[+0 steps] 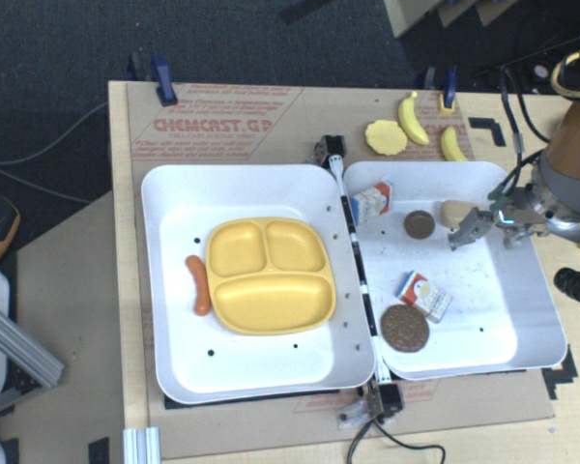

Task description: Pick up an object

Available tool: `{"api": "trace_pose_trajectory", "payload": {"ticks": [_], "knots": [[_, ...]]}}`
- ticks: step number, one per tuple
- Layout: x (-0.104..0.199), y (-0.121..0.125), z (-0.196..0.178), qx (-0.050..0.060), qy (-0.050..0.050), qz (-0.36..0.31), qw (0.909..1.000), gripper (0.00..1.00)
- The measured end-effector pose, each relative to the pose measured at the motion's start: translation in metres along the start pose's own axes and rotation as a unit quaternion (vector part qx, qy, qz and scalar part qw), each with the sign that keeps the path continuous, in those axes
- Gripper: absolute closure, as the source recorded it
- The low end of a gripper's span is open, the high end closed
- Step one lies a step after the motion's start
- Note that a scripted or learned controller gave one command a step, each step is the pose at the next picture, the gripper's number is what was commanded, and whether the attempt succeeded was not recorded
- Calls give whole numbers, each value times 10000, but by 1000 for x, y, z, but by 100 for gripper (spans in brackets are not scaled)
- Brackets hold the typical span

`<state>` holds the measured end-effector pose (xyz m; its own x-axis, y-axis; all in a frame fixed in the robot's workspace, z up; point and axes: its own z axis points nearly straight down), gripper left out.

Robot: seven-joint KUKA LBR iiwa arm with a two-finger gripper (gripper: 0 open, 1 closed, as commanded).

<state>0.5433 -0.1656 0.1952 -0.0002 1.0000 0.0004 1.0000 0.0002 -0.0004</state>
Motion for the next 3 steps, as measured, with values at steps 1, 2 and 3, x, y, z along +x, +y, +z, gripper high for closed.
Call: {"api": "trace_pose_trajectory", "payload": {"ticks": [1, 2, 3], "knots": [[23, 106, 111, -71, -12, -36, 10000, 0], [45, 121, 109, 75, -54, -24, 10000, 0], [75, 123, 110, 6, -4, -8, 10000, 0]]}}
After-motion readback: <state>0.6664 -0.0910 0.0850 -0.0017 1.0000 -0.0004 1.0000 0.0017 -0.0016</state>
